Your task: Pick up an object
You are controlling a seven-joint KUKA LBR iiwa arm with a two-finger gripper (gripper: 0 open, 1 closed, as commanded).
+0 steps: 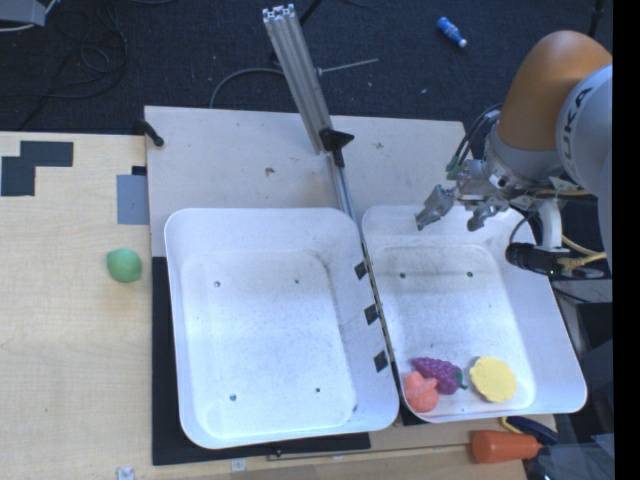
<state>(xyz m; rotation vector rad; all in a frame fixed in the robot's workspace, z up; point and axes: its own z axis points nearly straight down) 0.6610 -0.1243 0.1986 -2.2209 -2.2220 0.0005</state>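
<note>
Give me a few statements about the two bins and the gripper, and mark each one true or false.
1. The gripper hangs over the far end of the right bin. True.
2. The gripper holds the yellow toy. False: the yellow toy lies in the right bin's near end, apart from the open gripper.
3. The purple grapes lie between the orange toy and the yellow toy. True.
4. The green ball sits in the left bin. False: it rests on the wooden surface outside the bins, left of them.
5. The three toys lie in the left bin. False: they lie in the right bin.
</note>
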